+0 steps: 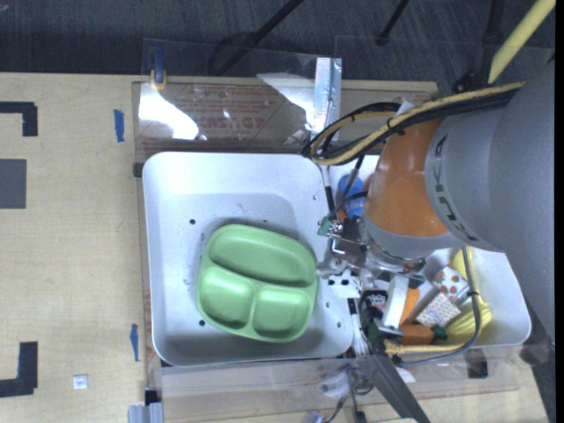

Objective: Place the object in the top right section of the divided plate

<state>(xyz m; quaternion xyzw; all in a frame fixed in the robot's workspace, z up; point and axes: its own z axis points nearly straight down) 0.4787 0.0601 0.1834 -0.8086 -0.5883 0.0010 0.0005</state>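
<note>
Sitting in left bin (167,192), green plate (257,282) has room around. Right bin (511,320) crowded with small things. Claw (370,311) grip unclear.

No text, label, brand or number can be read anywhere on the bench.

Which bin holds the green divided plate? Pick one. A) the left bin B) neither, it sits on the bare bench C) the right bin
A: the green divided plate lies flat inside the left bin, while the arm reaches over the cluttered right bin.
</note>
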